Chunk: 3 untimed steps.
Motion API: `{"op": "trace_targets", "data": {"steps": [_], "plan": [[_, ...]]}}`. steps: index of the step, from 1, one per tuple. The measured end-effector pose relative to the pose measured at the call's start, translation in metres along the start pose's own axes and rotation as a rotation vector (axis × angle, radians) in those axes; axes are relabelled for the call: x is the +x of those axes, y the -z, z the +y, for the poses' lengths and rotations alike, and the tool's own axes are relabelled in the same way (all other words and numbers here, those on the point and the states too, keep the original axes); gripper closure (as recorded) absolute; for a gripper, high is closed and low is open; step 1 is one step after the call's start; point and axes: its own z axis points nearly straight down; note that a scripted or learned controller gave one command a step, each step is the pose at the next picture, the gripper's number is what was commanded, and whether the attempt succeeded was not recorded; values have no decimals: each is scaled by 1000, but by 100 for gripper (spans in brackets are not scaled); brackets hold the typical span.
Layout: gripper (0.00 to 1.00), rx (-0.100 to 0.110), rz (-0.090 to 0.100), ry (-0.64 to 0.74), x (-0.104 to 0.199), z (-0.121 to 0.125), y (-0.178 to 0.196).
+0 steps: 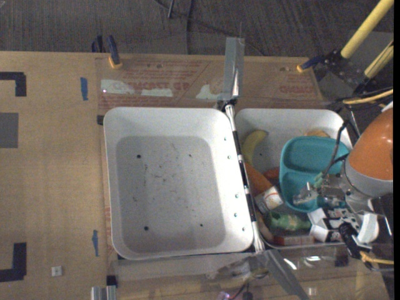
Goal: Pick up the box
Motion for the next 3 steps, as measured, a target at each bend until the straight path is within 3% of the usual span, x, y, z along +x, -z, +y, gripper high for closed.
{"op": "trace_targets", "data": {"steps": [1, 2, 3], "plan": [[0, -4, -8, 31, 46, -7, 1], [0, -1, -4, -337, 181, -11, 99], [0, 14, -8, -562, 189, 9, 95]]}}
